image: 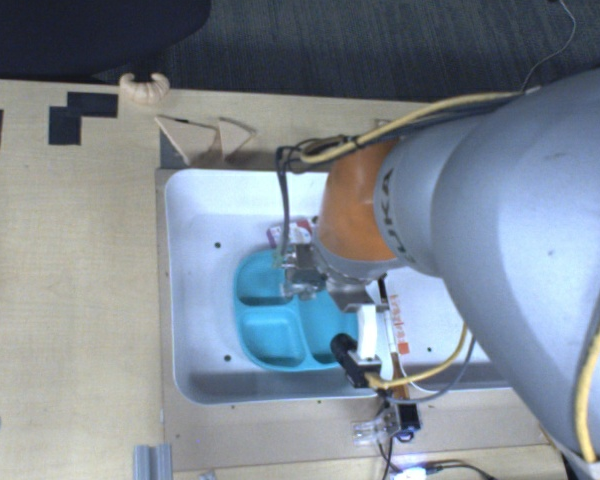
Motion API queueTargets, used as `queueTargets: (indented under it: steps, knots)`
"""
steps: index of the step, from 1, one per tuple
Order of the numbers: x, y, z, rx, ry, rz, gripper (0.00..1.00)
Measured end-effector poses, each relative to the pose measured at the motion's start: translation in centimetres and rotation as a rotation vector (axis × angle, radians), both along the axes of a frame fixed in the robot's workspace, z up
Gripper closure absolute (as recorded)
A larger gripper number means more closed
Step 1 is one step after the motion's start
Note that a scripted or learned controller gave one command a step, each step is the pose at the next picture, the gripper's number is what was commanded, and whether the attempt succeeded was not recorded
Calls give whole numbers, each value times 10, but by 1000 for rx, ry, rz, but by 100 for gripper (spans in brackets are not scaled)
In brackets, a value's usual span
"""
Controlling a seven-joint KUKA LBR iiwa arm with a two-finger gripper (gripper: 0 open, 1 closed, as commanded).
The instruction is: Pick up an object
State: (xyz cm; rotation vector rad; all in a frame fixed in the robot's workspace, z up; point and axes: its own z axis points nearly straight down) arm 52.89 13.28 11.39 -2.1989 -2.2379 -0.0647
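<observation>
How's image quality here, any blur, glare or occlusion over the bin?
Camera view: soft overall, low detail; the arm looms large and blurry, covering the right side of the white bin. Mild glare on the bin's bright floor, shadow along its left wall. The blue tray reads clearly, partly hidden by the wrist.

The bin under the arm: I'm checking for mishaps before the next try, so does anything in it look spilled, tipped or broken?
Nothing stands out. A blue divided tray lies flat in the white bin, with a small red-and-white item beside its far edge. The arm covers the rest.
</observation>
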Motion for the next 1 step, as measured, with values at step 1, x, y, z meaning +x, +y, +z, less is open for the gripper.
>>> queueTargets:
  steps: [1]
  knots:
    - [-29,59,-18,-37,-17,-25,100]
